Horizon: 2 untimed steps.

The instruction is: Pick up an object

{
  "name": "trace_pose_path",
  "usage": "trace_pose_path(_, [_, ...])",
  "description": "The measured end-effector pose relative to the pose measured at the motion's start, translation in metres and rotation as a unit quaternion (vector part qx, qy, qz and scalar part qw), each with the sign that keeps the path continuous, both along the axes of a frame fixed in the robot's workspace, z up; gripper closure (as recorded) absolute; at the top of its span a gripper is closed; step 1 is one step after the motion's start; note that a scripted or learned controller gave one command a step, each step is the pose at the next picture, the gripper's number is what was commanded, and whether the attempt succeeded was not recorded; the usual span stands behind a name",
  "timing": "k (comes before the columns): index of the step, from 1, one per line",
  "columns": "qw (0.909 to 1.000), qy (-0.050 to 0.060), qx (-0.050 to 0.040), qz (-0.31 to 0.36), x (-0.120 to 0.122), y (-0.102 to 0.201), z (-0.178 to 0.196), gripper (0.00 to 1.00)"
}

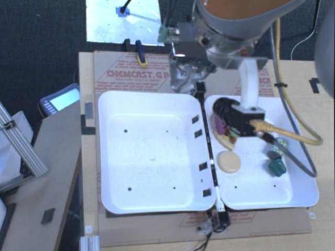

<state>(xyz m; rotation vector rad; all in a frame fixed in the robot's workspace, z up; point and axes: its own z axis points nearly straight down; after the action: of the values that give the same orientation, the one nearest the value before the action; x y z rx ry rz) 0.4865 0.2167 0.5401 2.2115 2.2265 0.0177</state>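
Tool (189, 82) seemingly at right bin (251, 192) far-left corner | grip: cannot tell | tan disc (229, 162) well apart, mid-bin

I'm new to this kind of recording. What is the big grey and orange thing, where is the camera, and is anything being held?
A single camera is fixed above a bench and looks down at a slant. The grey shape with the orange band is a robot arm reaching in from the right. Its gripper hangs over the far edge, where the left bin and the right bin meet. The right bin holds a tan disc, a teal piece and a pink object that is partly hidden. I cannot see the gripper holding anything.
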Motion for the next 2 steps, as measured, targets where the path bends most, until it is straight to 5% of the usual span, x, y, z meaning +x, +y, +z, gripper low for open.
trace_pose_path(1, [1.0,0.004,-0.0021,-0.001,0.0,-0.001,-0.005,0.0])
trace_pose_path(2, [1.0,0.003,-0.0012,0.002,0.0,-0.001,0.007,1.0])
